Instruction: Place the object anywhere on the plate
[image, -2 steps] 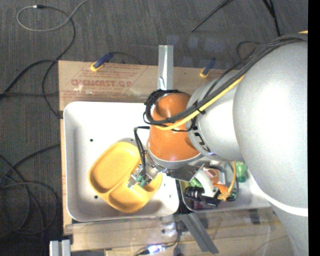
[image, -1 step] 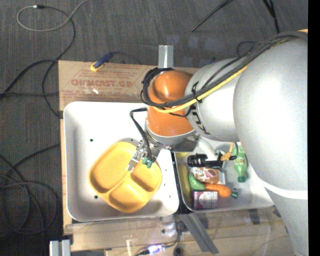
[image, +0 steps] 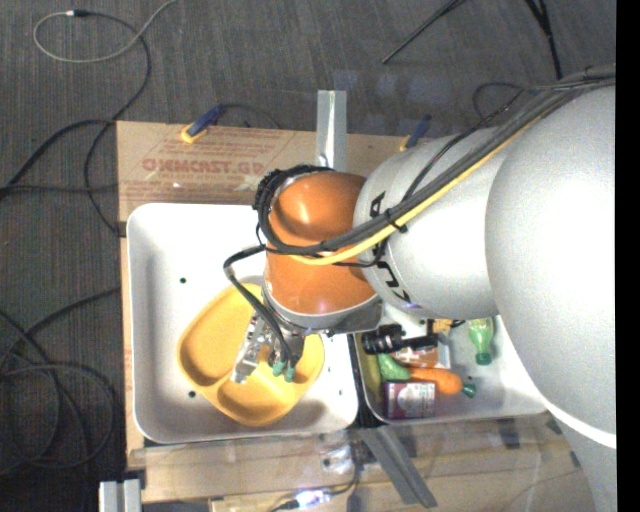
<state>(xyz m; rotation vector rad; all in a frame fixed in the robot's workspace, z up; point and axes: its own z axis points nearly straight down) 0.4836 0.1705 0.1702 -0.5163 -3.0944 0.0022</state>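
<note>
I see the yellow divided plate (image: 215, 350) lying flat in the left bin, toward its front. A small green object (image: 283, 371) sits over its right part, under the gripper.

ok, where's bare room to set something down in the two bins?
Left bin: bare floor along its left wall and top edge, beside the yellow plate. The plate's left lobe is bare; the gripper hangs over its right part. Right bin: crowded with the carrot, bottles and a green item.
</note>
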